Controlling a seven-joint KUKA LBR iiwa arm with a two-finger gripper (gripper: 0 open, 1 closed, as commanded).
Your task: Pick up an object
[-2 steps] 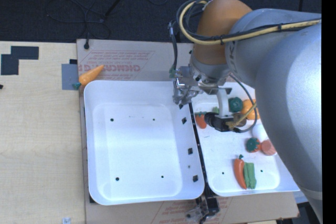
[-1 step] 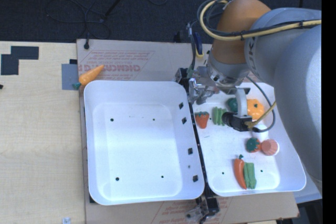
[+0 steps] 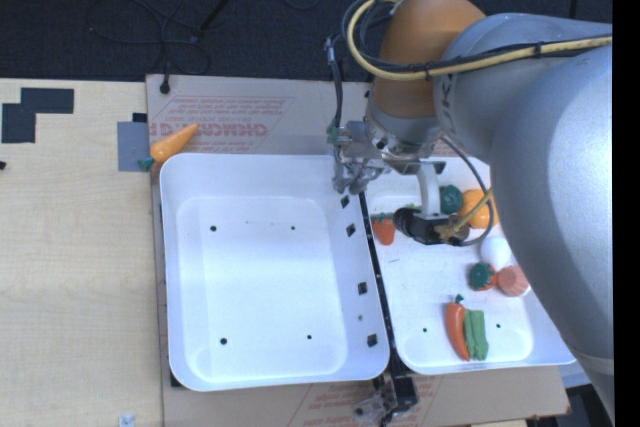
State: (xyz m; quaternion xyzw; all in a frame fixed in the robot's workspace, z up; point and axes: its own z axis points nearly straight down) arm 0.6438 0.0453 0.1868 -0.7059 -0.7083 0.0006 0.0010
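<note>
1. Gripper hangs over the far end of the seam where the left bin and the right bin meet. From this slant I cannot tell whether it is spread wide or pinched narrow, and nothing is seen in it.
2. The nearest candidate is the small carrot. It lies in the right bin, close against that bin's left wall and just beside the gripper.
3. It looks like a toy vegetable, probably light, stiff and smooth-skinned. If so, it is more likely to slip out of a pinch along its taper than to break.
4. The best hold, in my judgement, is across the thick middle of the orange body, not the green top or the thin tip. The wall beside it leaves little room on that side.
5. Other options lie further into the right bin:
   - A white egg, round and likely slippery.
   - A long carrot touching a green pod. A grasp on either could nudge the other.
</note>
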